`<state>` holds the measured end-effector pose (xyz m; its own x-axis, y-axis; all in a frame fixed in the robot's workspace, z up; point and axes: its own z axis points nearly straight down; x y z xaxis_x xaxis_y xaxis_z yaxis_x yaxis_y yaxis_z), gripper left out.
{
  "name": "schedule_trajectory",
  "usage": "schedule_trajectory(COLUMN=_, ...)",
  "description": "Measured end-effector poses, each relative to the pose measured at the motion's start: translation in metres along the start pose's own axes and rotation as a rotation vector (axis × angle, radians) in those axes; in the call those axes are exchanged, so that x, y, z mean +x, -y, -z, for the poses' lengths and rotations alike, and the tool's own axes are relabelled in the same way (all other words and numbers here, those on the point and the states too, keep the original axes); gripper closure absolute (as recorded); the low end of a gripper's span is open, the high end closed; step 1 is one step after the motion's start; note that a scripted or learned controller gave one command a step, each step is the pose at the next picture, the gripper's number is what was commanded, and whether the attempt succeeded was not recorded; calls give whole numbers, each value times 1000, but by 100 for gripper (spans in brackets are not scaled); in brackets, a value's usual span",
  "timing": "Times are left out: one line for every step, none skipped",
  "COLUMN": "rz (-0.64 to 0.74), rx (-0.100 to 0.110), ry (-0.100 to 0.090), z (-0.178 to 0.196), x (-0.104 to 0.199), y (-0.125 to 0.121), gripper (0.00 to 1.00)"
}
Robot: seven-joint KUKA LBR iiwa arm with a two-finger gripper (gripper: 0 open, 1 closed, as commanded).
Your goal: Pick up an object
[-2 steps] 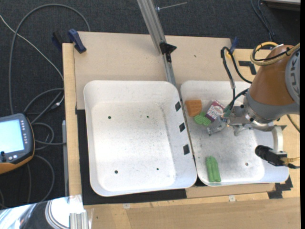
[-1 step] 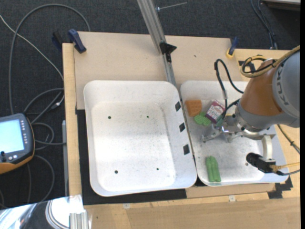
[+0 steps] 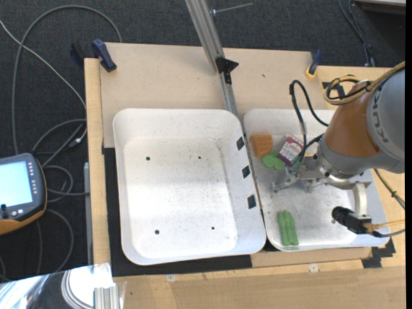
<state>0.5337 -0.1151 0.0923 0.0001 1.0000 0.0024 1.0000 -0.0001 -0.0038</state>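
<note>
The right bin (image 3: 322, 234) holds several small objects. An orange block (image 3: 261, 145) lies near its far left corner. Beside it are a purple and white packet (image 3: 291, 149) and a small light green piece (image 3: 273, 161). A long green object (image 3: 288, 228) lies near the bin's front left edge. My gripper (image 3: 286, 180) hangs low over the bin's middle, just in front of the light green piece and the packet. The grey and orange arm (image 3: 354, 134) covers the bin's right part. I see nothing held in the gripper.
The left bin (image 3: 129, 124) is a wide white tray with a few dark specks. A slanted metal post (image 3: 206, 31) stands behind the gap between the bins. Black cables (image 3: 299, 111) loop over the right bin's back. Blue clamps (image 3: 103, 53) grip the bench's far edge.
</note>
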Motion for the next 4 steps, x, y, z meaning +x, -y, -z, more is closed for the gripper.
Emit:
schedule_trajectory(rz=1, rx=-3, ry=0, z=11, x=0, y=-1, gripper=100)
schedule_trajectory(rz=2, rx=-8, ry=3, z=57, x=4, y=5, gripper=100)
schedule_trajectory(rz=3, rx=-12, ry=3, z=120, x=9, y=2, gripper=100)
schedule_trajectory(rz=2, rx=-12, ry=4, z=183, x=7, y=-5, gripper=100)
